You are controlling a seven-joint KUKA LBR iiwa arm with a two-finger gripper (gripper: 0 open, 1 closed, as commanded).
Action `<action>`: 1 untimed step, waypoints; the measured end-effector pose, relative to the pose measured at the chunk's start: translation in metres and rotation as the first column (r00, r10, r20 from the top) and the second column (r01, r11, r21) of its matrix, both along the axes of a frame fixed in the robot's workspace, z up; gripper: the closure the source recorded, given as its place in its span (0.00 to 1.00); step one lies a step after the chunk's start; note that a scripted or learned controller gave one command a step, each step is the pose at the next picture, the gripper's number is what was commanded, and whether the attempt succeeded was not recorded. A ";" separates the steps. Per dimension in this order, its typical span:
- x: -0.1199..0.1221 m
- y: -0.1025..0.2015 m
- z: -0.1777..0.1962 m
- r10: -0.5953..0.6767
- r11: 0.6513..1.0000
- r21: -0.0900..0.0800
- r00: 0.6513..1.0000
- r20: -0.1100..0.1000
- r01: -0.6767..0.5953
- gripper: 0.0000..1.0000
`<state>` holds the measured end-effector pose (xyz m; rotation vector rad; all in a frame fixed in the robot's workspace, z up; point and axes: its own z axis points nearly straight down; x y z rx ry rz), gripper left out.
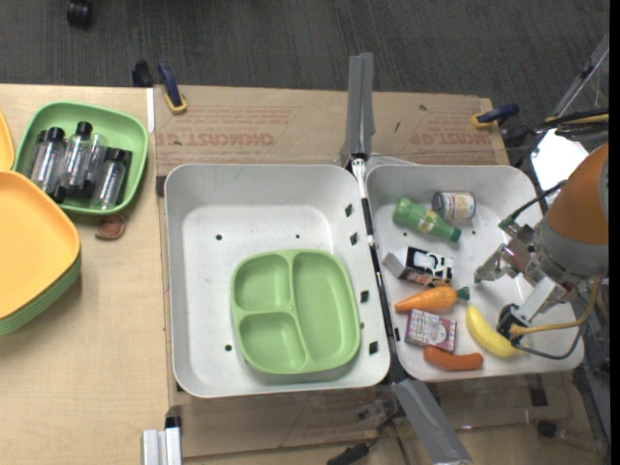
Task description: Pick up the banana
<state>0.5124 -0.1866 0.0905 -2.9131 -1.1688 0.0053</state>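
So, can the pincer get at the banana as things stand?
Probably yes: the pincer hangs close beside the banana, which lies uncovered in the right bin with nothing on top of it.

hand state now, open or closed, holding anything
Hand: cannot be told whether open or closed. The banana lies in the right bin just beside it, not in its grasp.

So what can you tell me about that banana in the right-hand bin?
The banana is small, smooth, plain yellow, plastic-looking. Whole and gently curved, it lies flat on the floor of the right bin, near the front right corner. A pink packet and a red sausage-shaped toy lie just left of it, seemingly not touching.
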 end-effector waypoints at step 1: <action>-0.036 -0.004 0.000 0.239 0.971 0.001 0.971 0.001 -0.239 0.00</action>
